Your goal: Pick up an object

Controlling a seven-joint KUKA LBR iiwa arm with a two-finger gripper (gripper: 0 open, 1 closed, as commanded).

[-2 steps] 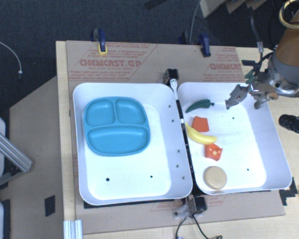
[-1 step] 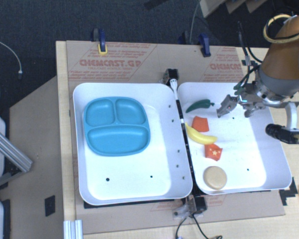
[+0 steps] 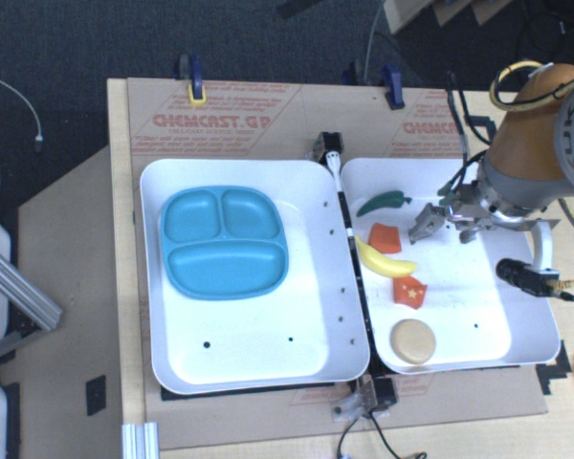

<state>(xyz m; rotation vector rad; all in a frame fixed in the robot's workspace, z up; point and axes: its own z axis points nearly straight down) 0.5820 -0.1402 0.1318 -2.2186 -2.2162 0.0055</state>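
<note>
Jaws [image 3: 429, 226] hover just right of orange block [image 3: 386, 238].

Two white bins: left bin [image 3: 172, 352], right bin [image 3: 517, 338]. One blue divided plate [image 3: 225, 242], three compartments, in the left bin. Five items in the right bin: one green pepper [image 3: 383, 202], one orange block [image 3: 386, 238], one banana [image 3: 383, 262], one red block [image 3: 410, 293], one tan round piece [image 3: 413, 340].
</note>
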